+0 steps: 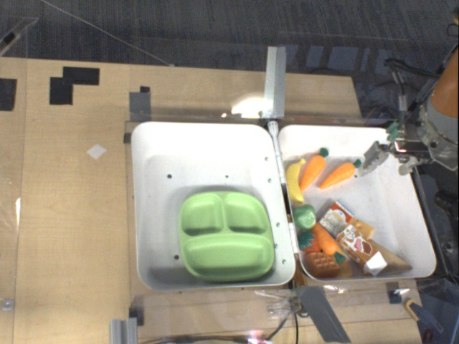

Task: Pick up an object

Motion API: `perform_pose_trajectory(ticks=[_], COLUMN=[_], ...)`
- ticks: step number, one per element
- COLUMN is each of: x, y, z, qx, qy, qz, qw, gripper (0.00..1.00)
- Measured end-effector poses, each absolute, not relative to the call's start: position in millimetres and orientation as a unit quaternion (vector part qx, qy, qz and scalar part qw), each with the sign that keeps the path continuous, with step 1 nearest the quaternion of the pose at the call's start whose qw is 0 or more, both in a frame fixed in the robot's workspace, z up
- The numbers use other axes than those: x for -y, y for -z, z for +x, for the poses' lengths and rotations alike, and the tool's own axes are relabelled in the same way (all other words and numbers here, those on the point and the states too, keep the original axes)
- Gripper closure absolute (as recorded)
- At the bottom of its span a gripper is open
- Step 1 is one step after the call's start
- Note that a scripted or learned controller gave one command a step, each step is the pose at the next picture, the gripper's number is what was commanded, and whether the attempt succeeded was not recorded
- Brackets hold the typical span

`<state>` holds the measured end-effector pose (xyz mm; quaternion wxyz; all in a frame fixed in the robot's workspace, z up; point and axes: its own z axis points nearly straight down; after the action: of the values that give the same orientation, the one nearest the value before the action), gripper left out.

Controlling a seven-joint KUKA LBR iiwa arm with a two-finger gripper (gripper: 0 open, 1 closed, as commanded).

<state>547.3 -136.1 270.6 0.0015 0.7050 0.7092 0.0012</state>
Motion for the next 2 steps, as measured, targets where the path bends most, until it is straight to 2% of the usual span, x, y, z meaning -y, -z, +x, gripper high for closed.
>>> perform_pose_trajectory(ticks=[1,2], x=[153.4,180.2], y=[-165.2,-89.3], z=[603.0,631.8], qx=[-0.630,-0.629], qy=[-0.0012,-0.0030], qz=[0.777,0.777], qw=[0.001,0.005], gripper=[0.00,0.00])
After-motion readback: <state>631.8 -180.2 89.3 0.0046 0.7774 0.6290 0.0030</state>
